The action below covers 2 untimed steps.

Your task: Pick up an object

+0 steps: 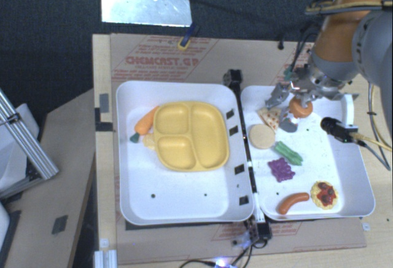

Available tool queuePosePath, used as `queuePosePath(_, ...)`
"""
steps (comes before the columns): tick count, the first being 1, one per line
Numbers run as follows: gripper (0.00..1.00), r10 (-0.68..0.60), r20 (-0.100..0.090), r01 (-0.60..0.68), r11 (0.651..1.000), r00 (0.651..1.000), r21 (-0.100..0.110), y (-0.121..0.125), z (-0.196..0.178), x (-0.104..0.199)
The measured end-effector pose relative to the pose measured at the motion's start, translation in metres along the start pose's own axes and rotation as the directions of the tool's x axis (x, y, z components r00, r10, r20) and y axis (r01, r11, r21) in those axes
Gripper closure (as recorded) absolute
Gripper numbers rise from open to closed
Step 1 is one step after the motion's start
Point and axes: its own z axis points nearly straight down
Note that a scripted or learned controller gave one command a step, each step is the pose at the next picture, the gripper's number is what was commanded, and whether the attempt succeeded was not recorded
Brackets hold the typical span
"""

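Gripper (pixel 286 108) parked over the right bin (pixel 359 196), jaws look spread, holding nothing.
Drop straight onto the cheese wedge (pixel 269 117) between them, then squeeze.

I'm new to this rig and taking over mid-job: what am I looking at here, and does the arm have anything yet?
This is one fixed camera above the bench, looking down at a slant. The grey and orange machine at the right is the arm; its gripper hangs low over the top of the right bin, beside a cracker. An orange piece sits right at the gripper, but I cannot tell whether it is held.

The right bin holds toy food: a round tan disc, a green pod, purple grapes, a sausage and a small pizza.

The left bin holds a yellow tray with a carrot beside it.
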Motion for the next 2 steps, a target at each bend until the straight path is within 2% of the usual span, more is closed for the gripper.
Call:
queuePosePath(1,0.00,-0.002,0.001,0.002,1.000,1.000,-0.013,0.003,-0.008,0.000)
queuePosePath(2,0.00,-0.004,0.001,0.004,1.000,1.000,-0.010,0.006,0.034,0.003)
